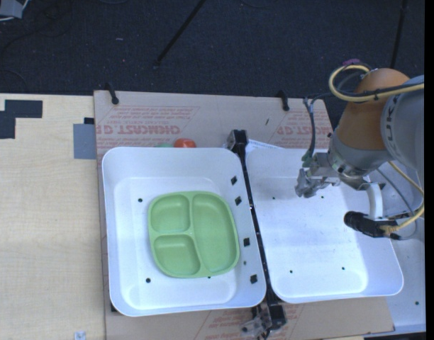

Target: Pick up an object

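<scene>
A light green divided plate (193, 233) with three compartments lies flat in the middle of the left bin (125, 190). My gripper (309, 185) hangs over the upper middle of the right bin (323, 268), well to the right of the plate and apart from it. Nothing shows in the gripper.
A small red-orange object (184, 144) peeks out behind the far rim of the left bin, on the cardboard sheet (203, 119). A black divider (249, 218) runs between the two bins. The grey and orange arm (376, 126) comes in from the right.
</scene>
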Tool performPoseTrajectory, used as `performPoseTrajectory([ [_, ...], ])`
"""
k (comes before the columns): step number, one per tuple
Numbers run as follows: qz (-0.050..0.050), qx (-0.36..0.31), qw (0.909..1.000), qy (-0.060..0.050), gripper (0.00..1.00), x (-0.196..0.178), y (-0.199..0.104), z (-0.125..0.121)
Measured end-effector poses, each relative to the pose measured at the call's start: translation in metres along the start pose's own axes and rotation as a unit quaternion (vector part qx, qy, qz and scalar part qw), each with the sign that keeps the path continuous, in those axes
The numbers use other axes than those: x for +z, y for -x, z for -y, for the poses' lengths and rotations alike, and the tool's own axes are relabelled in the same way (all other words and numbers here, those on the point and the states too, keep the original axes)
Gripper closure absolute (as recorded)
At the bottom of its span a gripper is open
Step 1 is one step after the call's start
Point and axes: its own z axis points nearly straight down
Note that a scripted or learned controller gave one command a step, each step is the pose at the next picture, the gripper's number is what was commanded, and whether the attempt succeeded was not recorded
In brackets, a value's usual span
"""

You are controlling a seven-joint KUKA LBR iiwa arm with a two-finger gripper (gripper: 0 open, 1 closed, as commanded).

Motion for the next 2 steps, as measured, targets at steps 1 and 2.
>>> performPoseTrajectory([
  [1,0.000,-0.003,1.0000,0.001,1.00,-0.053,0.001,-0.001],
  [2,-0.002,-0.005,1.0000,-0.002,1.00,-0.049,-0.053,-0.004],
])
